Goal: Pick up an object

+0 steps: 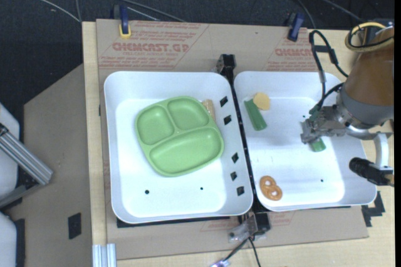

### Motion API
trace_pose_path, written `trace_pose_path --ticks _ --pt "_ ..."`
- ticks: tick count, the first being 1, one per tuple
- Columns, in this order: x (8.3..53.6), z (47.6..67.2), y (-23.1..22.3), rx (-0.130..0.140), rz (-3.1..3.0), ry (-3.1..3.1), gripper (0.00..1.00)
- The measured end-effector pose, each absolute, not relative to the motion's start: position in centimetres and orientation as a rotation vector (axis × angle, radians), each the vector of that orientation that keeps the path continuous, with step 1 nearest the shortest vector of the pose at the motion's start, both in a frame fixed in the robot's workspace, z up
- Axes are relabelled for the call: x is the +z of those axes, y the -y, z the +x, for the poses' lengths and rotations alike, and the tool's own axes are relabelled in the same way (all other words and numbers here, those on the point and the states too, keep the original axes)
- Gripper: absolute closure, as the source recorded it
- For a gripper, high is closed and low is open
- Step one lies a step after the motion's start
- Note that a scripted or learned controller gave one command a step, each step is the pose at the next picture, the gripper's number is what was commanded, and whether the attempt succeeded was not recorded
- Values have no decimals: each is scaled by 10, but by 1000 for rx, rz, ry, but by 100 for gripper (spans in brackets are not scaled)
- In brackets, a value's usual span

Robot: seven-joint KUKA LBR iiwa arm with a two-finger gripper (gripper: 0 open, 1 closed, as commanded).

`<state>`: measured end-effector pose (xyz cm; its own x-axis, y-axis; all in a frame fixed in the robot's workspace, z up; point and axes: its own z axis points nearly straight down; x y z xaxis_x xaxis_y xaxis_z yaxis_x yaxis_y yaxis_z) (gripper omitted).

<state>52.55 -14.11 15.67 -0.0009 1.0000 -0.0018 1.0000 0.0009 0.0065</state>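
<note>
My gripper (315, 136) is down in the right bin (294, 197), near its right side, with the orange-banded arm above it. A small green object (319, 145) shows just under the gripper's tip, touching or very close to it. A green stick-like piece (255, 115) lies at the bin's upper left, with a yellow round piece (261, 101) beside its top end. An orange pretzel-shaped item (270, 188) rests near the bin's front left corner.
The left bin (125, 197) holds a green divided plate (180, 135), with a small tan item (208, 108) at its upper right edge. Black clips line the divider between the bins. Cables run behind the arm at the right.
</note>
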Motion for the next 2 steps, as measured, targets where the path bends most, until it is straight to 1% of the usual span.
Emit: trace_pose_path --ticks 1,2 --pt "206 527 141 5 2217 -2219 100" --pt "215 520 80 3 2216 -2232 100"
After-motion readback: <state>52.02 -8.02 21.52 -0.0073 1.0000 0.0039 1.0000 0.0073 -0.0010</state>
